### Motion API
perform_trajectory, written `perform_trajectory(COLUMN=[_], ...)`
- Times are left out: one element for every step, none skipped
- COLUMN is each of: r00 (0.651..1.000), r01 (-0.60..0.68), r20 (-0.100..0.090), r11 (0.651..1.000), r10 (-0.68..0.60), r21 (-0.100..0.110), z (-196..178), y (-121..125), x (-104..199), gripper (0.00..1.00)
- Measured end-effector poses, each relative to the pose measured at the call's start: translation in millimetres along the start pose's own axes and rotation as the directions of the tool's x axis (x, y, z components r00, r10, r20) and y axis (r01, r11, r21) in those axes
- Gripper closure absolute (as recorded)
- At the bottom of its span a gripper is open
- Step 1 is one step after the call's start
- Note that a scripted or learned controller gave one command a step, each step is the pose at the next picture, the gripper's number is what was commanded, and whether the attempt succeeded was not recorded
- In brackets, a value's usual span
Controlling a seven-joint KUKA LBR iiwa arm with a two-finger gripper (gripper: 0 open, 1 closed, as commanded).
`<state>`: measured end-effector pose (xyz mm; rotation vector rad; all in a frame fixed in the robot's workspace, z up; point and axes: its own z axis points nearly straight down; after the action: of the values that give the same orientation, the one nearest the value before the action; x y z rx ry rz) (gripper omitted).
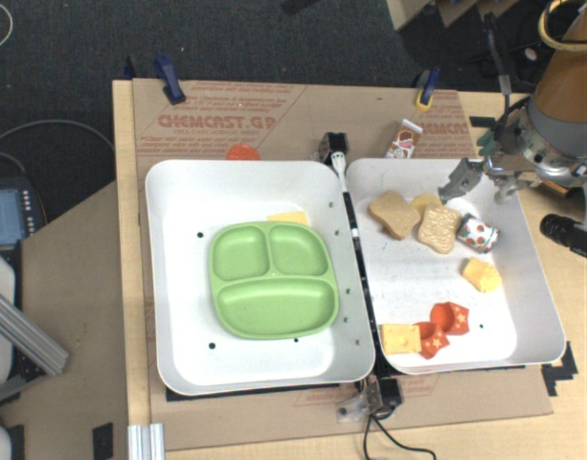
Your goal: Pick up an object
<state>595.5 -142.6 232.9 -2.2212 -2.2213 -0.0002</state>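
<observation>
The right bin (532, 305) holds several toy foods. A tan slice of bread (394, 215) and a square cracker-like toast (438, 228) lie at its back, with a small yellow piece (425, 200) behind them. A small red-and-white can (477, 234) lies on its side, with a yellow cheese cube (482, 275) in front of it. Red pepper pieces (444, 326) and a flat yellow cheese slab (400, 337) are near the front edge. My gripper (480, 185) hangs over the bin's back right, just above the can, open with nothing between its fingers.
The left bin (173, 257) holds a green divided plate (271, 280) and a yellow wedge (288, 218) behind it. A small carton (403, 140) and an orange disc (241, 152) lie on the board behind the bins. Blue clamps (169, 80) (426, 86) hold the board's back edge.
</observation>
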Motion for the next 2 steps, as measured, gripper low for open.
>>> perform_trajectory(r00=[1.0,1.0], r01=[-0.004,0.006], r20=[0.001,0.002], r11=[1.0,1.0], r10=[0.004,-0.006], r21=[-0.002,-0.009], z=[153.0,102.8], y=[21.5,74.7], x=[-37.3,9.1], gripper=[0.0,0.0])
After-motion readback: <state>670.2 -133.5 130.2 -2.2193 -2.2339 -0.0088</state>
